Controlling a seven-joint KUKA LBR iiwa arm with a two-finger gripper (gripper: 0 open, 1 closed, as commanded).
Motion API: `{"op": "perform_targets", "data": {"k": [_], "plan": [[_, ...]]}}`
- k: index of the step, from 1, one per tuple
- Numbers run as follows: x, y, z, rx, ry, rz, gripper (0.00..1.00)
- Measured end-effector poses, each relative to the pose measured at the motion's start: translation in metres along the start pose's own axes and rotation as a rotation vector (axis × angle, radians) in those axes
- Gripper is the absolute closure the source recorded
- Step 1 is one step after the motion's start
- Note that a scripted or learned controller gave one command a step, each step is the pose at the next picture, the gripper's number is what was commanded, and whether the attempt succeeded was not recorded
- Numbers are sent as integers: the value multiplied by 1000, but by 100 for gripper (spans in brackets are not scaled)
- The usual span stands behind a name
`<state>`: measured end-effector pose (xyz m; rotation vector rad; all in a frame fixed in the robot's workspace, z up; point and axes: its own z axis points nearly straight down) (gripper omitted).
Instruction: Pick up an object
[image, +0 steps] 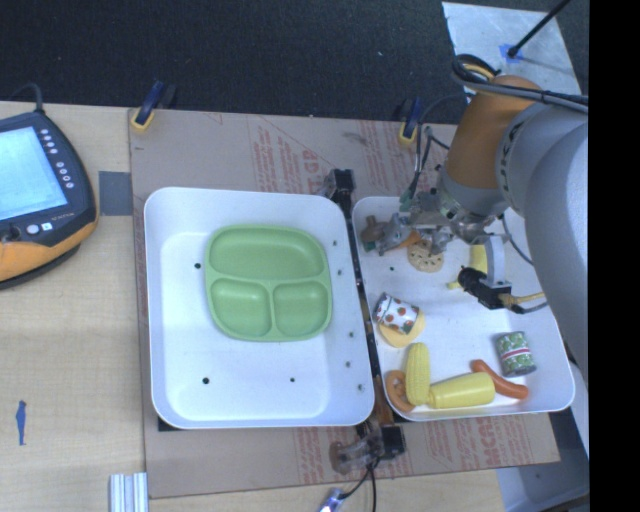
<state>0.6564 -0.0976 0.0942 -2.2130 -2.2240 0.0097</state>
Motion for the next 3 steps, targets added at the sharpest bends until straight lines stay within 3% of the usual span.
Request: {"op": "perform_targets", "data": {"k": [3], "plan": [[1, 0, 0, 1, 0, 0, 0]]}}
